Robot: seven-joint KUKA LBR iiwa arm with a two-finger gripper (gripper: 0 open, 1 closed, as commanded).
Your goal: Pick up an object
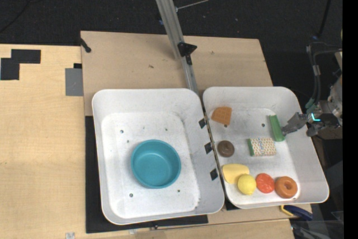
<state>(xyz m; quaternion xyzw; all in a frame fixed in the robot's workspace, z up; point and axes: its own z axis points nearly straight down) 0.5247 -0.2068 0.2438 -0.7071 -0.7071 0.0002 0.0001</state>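
Arm: reaches in over the right bin's (302, 120) right rim; jaws (295, 123) at its tip.
Jaws state: cannot tell, too small and dark against the rim.
Nearest thing: green block (275, 127), just beside the jaws, on the side toward the bin's middle.
Green block position: right bin, near the right rim, toward the far edge.
Green block axis: long side runs far-to-near, slightly tilted; lying flat.
Neighbour: speckled sponge (262, 146), close on the near side.
Others: doughnut (286, 187) and lemon (246, 184), near edge, well apart from the jaws.
Judgement: green block is the likeliest pick.
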